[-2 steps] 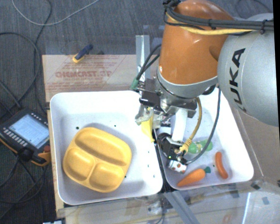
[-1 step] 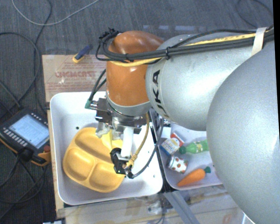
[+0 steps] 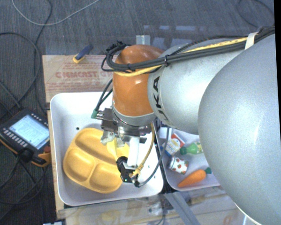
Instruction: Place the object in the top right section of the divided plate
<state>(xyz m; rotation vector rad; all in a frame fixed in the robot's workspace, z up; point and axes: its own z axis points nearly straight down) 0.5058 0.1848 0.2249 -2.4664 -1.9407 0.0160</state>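
Note:
A yellow divided plate (image 3: 89, 159) lies in the left white bin (image 3: 65, 109), toward its front. My gripper (image 3: 125, 144) hangs over the plate's right edge, close to its upper right section. The wrist and its fittings hide the gripper's tips and that part of the plate. I cannot make out any object in the gripper.
The right bin (image 3: 170, 181) holds an orange carrot (image 3: 193, 178), a green bottle (image 3: 192, 149), a small spotted can (image 3: 178, 165) and a red-and-white packet (image 3: 174, 143). The big grey arm covers most of that bin. A teach pendant (image 3: 26, 134) lies left of the bench.

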